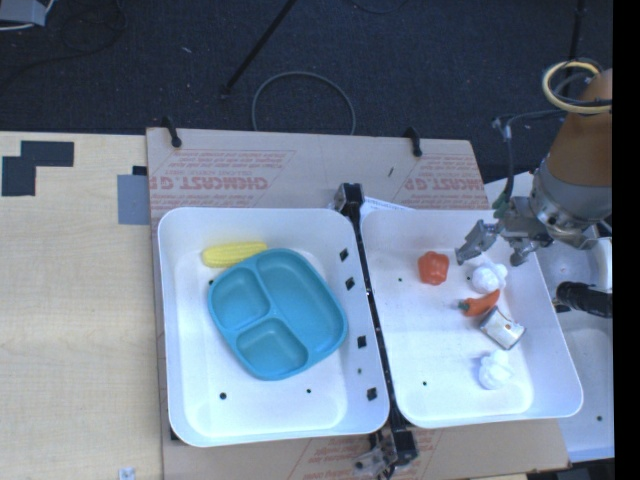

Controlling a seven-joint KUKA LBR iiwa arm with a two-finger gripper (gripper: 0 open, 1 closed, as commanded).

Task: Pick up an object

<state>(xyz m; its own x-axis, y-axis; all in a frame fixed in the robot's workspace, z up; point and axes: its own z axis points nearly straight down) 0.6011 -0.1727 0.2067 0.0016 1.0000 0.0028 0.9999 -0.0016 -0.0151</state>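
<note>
While mirrored cardboard (240,173) lettering perhaps reads "CHEMCRZT", gripper (497,245) hangs spread wide, holding nothing.

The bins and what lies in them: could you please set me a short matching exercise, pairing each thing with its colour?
Things:
1. divided plate
2. corn cob
3. round lump
4. ball

Colours:
A. white
B. yellow
C. blue
D. red-orange

Pairs: 1-C, 2-B, 3-D, 4-A. The plate and corn lie in the left bin, the lump and ball in the right bin.
</note>
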